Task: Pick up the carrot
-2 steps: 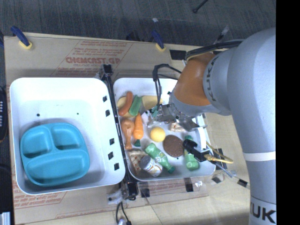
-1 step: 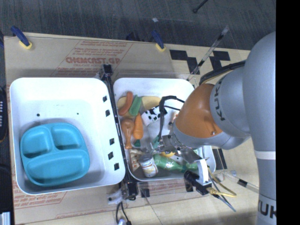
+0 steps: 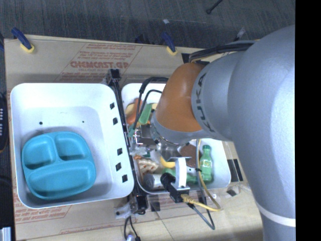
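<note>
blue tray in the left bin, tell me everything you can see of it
The blue tray is a light blue, smooth, plastic-looking plate with rounded corners, split into three compartments: two smaller ones on its far side and one long one on its near side. All three look bare. It lies flat, right side up, slightly turned, on the floor of the left bin, in that bin's near left part. Its near left edge sits close against the bin wall. Nothing else touches it; the arm is over the right bin.

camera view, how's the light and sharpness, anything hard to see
Camera view: even, soft light with faint shadows in the left bin; blue tray fairly sharp; arm looms large and slightly soft, blocking most of the right bin, whose contents look cluttered and dim.
</note>
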Controlling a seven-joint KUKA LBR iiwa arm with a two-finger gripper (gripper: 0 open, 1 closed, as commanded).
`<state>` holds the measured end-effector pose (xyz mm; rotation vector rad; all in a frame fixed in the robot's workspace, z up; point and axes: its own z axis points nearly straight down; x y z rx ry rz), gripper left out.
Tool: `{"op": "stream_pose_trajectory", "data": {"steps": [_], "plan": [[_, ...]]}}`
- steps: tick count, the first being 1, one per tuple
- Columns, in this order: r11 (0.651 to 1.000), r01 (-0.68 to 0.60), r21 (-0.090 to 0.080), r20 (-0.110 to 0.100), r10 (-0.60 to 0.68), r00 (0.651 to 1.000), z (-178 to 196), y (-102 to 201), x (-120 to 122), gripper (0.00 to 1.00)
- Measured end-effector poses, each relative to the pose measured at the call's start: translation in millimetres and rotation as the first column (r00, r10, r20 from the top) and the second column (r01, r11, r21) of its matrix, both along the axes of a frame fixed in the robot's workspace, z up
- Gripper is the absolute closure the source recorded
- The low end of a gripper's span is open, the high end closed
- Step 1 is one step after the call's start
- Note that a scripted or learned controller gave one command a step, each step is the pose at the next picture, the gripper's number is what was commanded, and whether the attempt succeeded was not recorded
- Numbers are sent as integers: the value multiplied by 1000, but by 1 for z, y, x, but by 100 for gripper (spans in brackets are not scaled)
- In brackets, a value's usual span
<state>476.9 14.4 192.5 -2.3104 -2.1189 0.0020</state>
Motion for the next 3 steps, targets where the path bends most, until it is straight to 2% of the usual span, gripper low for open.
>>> {"op": "stream_pose_trajectory", "data": {"steps": [1, 2, 3], "plan": [[997, -76, -9, 6, 76, 997, 85, -80, 50, 100], [997, -78, -5, 1, 78, 997, 82, -77, 49, 0], [987, -159, -2, -8, 159, 987, -5, -24, 60, 0]]}}
